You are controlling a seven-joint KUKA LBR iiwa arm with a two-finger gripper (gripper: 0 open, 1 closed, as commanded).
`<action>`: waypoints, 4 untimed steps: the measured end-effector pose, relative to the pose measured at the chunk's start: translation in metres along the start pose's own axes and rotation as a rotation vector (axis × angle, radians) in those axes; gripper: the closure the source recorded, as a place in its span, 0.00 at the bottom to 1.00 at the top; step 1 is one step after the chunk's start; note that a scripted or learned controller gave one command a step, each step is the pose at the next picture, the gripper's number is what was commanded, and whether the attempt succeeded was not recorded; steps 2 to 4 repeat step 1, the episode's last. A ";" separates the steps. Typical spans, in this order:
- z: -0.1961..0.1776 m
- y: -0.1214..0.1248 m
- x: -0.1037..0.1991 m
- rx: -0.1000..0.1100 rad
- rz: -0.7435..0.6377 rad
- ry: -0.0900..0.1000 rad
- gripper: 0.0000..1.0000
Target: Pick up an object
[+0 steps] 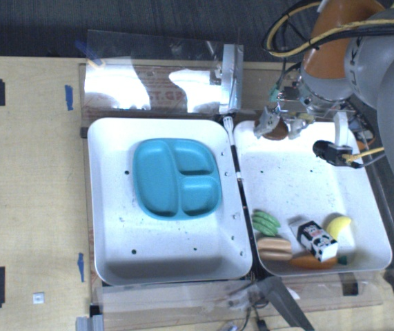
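Observation:
My gripper (pixel 280 124) hangs over the far left corner of the right bin (pixel 300 178), below the arm's orange band. A small brown thing (pixel 275 133) shows right at the gripper's tip; whether it is gripped or just lies under it I cannot tell. Along the right bin's near edge lie a green vegetable piece (pixel 266 221), a tan bun-like piece (pixel 274 247), an orange carrot (pixel 310 260), a black-and-white block (pixel 315 234) and a yellow lemon (pixel 339 226). They are well apart from the gripper.
A blue divided plate (pixel 177 178) lies in the left bin (pixel 114 240). A metal post (pixel 230 81) stands behind the wall between the bins. A black fitting with a yellow cable (pixel 335 152) juts from the arm over the right bin.

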State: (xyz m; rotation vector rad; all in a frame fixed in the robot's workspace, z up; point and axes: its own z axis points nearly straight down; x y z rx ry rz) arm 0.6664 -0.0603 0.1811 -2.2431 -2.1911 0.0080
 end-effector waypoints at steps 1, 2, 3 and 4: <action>-0.032 -0.042 0.075 -0.005 -0.097 0.001 1.00; -0.032 -0.042 0.075 -0.005 -0.097 0.001 1.00; -0.032 -0.042 0.075 -0.005 -0.097 0.001 1.00; -0.032 -0.042 0.075 -0.005 -0.097 0.001 1.00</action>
